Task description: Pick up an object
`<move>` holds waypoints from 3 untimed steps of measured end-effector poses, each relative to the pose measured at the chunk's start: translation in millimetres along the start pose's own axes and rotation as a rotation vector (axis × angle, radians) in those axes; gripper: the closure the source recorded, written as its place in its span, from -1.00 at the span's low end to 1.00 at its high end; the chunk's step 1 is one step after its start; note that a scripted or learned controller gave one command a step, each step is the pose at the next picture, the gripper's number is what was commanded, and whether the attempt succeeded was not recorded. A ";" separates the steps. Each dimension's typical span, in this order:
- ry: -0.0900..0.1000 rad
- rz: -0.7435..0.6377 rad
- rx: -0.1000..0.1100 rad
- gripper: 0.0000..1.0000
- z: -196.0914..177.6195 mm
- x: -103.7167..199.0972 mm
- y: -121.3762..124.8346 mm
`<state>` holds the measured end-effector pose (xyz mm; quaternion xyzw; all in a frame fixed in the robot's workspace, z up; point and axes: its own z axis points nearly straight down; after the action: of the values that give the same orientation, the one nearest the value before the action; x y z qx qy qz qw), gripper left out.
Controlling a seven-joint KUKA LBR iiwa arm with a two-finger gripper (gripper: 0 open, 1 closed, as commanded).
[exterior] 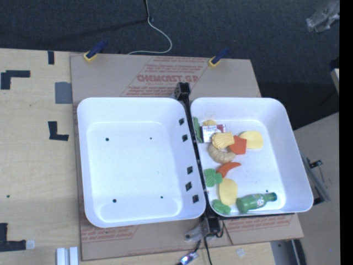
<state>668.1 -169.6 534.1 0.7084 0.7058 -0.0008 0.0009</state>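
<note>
The right bin [287, 148] holds several toy food items bunched toward its left side. A green bottle [256, 201] lies near the front wall beside a yellow lemon-like piece [228, 192]. Further back sit a tan croissant [220, 154], a ridged yellow chip [222, 141], an orange piece [238, 146], a yellow round piece [252, 139] and a white and red packet [211, 131]. Small green pieces [212, 176] lie along the divider. A grey, blurred gripper [324, 14] hangs high at the top right corner, far above and behind the bins.
The left bin [88, 148] sits beside the right one on a cardboard sheet [165, 76] held by two clamps. A cable [157, 29] runs over the dark cloth behind. The wooden bench [33, 148] extends to the left.
</note>
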 end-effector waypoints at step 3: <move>0.006 -0.001 0.018 1.00 156.0 -54.0 -35.5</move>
<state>632.5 -223.8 378.3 0.7079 0.7062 -0.0048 -0.0076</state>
